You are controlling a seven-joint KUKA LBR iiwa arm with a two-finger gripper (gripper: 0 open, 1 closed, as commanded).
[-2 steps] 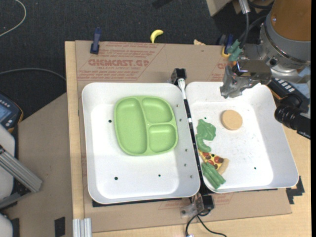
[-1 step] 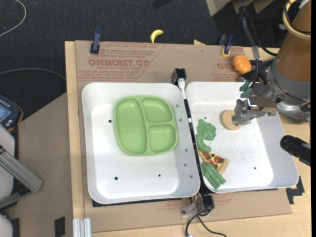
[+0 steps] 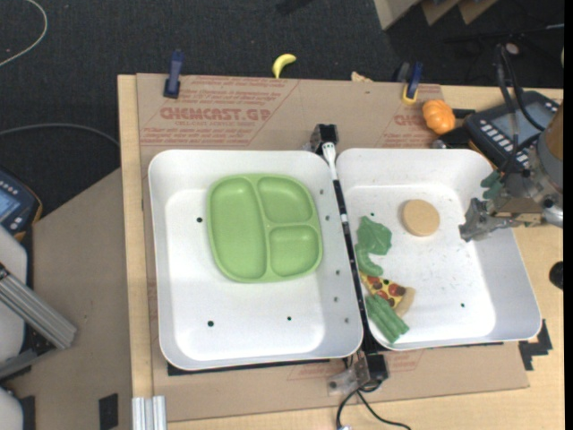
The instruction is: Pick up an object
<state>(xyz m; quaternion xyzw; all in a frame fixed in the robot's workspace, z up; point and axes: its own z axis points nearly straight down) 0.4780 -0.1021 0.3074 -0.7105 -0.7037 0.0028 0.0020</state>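
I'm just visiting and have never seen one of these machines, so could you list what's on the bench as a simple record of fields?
left bin: holds a green divided plate
right bin: holds a tan round disc, green leafy pieces and a toy pizza slice
hand: over the right bin's right side, apart from the disc
beyond the bins: a small orange object and a yellow banana-shaped object

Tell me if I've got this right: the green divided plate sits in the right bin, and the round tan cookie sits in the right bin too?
Not quite. The camera view shows the green divided plate in the left bin. The round tan cookie is indeed in the right bin.
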